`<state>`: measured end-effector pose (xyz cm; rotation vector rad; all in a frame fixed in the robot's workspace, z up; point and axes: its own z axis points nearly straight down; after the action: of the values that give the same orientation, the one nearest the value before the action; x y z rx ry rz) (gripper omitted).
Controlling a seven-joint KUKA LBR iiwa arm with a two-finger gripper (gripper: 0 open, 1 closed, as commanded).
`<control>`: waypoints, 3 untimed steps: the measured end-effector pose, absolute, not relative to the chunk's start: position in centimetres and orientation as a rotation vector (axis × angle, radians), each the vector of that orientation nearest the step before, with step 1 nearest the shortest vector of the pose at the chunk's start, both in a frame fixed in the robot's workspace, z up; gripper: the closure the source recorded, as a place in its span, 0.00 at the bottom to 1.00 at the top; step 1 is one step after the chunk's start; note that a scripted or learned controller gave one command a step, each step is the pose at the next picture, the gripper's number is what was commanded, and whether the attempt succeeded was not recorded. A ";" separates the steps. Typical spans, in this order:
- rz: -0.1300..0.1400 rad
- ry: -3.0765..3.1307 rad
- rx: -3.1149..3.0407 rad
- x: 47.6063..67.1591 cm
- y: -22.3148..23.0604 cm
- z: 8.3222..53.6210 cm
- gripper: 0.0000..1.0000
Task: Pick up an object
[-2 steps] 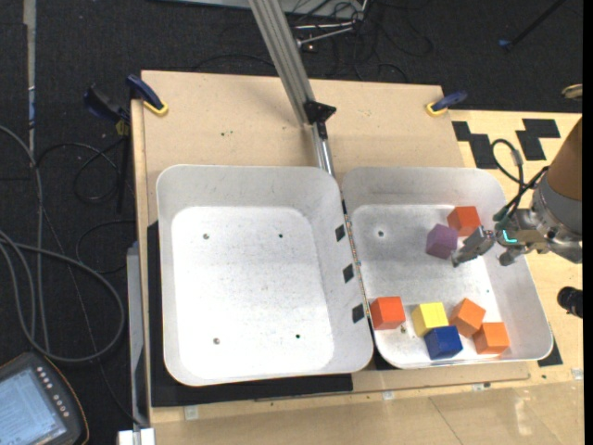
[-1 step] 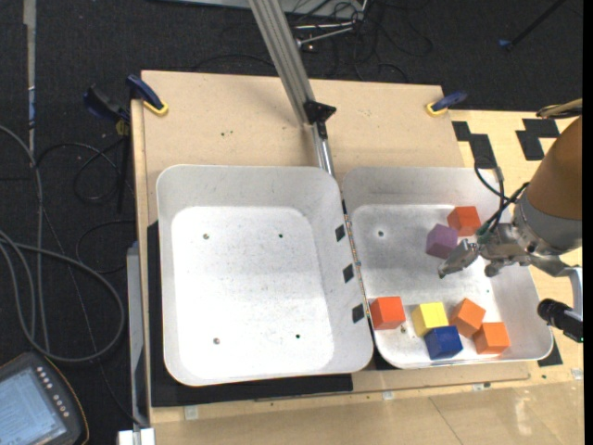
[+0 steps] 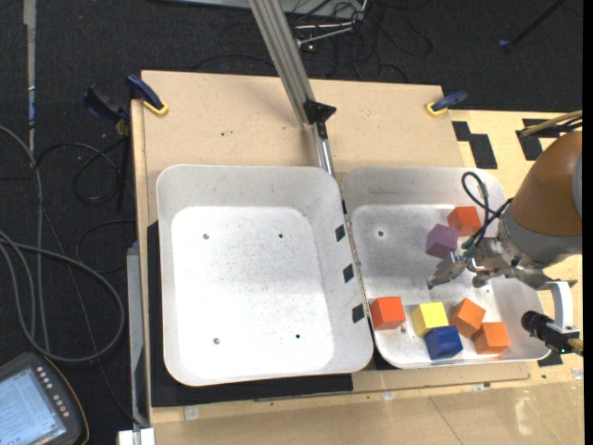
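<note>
The right bin holds several blocks. A purple block and an orange block lie toward its back right. Along its front sit an orange block, a yellow block, a blue block and two more orange blocks. My gripper hangs low over the bin floor, just in front of the purple block and behind the yellow one. Its fingers stand apart with nothing between them.
The left bin lies beside the right one on the wooden bench. A metal pole slants down from the top to the seam between the bins. The arm's orange band sits over the right bin's right wall.
</note>
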<state>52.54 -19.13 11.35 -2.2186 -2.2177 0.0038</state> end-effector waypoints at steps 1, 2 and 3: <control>0.002 -2.220 -2.221 52.5 -19.1 9.4 0.00; -0.001 -2.223 -2.223 52.6 -19.1 10.6 1.00; -0.003 -2.225 -2.225 52.4 -19.6 14.9 1.00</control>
<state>52.41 -19.58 14.94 -2.2254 -2.2251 -0.0030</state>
